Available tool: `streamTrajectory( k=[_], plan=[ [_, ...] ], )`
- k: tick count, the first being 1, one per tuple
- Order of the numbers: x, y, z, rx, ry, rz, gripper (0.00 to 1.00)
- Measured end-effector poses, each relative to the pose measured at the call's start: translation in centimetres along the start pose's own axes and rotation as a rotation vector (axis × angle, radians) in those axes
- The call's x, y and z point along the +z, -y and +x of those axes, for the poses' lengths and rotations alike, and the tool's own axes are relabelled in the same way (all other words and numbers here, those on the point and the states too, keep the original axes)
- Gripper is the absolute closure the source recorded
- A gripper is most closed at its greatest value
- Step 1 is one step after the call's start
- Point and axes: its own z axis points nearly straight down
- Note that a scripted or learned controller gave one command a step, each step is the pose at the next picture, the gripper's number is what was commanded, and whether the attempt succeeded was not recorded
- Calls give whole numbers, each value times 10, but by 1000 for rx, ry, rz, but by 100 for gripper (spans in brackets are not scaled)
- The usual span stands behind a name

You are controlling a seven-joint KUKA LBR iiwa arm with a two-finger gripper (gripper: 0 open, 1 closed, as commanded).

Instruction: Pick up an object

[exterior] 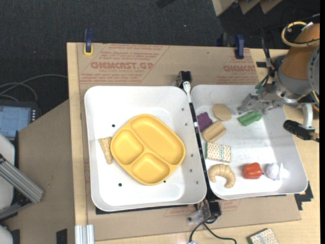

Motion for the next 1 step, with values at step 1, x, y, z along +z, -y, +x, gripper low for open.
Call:
streamTrajectory(
  k=[1],
  plan=[
    [-11,-1,-2,-2,12,-4,100]
  ],
)
